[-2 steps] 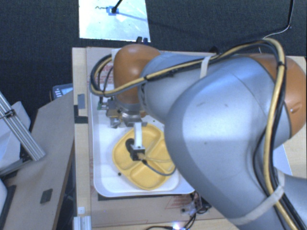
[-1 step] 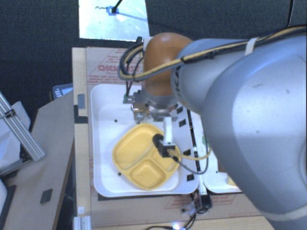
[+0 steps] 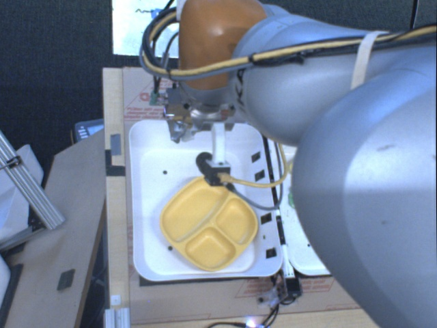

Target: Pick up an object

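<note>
Yellow three-compartment plastic tray (image 3: pixel 208 227) sits in the white bin (image 3: pixel 147 162), just beyond the jaws toward the bin's near rim. Can't tell the jaws' state.

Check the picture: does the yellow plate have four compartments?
No, the yellow plate lying in the white bin is divided into three compartments, one large and two smaller.

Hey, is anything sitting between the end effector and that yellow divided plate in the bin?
Nothing visible does. The yellow three-compartment plastic plate lies flat in the shallow white bin on the view's left, and the end effector hangs over that bin's far end, with no loose object between them.
</note>
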`<state>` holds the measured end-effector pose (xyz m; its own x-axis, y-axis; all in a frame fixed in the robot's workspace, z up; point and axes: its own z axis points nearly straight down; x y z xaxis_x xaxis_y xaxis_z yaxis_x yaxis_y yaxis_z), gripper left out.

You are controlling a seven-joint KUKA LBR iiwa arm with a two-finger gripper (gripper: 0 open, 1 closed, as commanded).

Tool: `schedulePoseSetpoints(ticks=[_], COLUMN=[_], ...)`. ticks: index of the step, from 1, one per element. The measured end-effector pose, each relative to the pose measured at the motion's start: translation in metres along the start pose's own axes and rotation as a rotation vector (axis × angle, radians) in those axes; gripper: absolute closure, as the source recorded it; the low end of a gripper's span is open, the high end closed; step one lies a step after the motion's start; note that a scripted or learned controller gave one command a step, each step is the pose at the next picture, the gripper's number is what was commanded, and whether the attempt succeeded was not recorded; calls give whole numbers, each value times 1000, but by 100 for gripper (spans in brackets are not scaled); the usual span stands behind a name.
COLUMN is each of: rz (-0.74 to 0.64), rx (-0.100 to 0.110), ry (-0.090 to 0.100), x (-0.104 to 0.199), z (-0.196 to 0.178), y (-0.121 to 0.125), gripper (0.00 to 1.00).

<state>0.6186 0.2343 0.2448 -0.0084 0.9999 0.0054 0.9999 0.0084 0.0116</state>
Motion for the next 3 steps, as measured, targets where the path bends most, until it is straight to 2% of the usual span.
schedulePoseSetpoints(ticks=[1, 2, 3], rz=[0, 7, 7], rx=[-3, 2, 4], ry=[4, -3, -5], x=[3, 1, 0], z=[-146, -183, -208], y=[-67, -4, 49], gripper=[100, 100, 100])
